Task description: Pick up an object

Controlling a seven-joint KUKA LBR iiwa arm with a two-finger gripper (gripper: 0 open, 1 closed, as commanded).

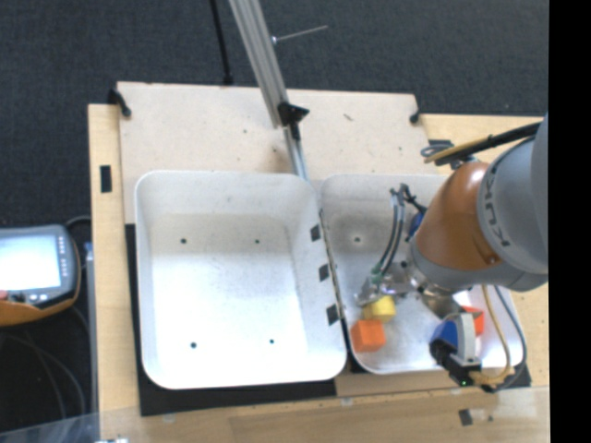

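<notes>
The shallow white plastic bin on the left (222, 275) of the frame has nothing in it to pick, so the move is decided in the matching white bin on the right (355, 220). At that bin's lower left, close to the wall shared by the two bins, sits a small orange cube-like block (368, 336). A small yellow block (381, 308) lies just above it and a touch to the right, touching it or nearly so. Both look squat, with no clear long axis to line up on. The two-finger gripper (374, 290) hangs at the yellow block's upper-left edge, so that block lies immediately below and slightly right of the tip, and the orange one a step further down the frame. Whether the gripper is released or clenched cannot be told from this slant, nor whether the yellow block is actually caught in it. Further right, near the bin's lower edge, lies a blue object (449, 329), well apart from the tip. The grey arm with its orange band (457, 224) fills the right side above it. The yellow block looks like the nearest candidate, and a short drop should reach it.
</notes>
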